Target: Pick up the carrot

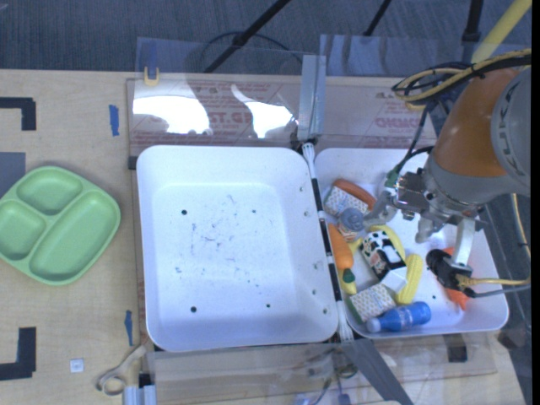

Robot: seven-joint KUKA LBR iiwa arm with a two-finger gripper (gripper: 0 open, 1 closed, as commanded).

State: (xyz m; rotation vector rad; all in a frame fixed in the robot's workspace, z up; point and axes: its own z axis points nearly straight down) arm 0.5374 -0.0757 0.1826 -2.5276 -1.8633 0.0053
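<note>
Here the carrot [339, 251] lies by the right bin's [494, 315] left wall, while the hand [411, 202] hovers near, grip unclear.

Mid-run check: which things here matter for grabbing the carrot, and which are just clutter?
For the job:
carrot, by the right bin's left wall
gripper
right bin

Lying about:
corn cob
blue bottle
cow toy
left bin
green plate
</note>
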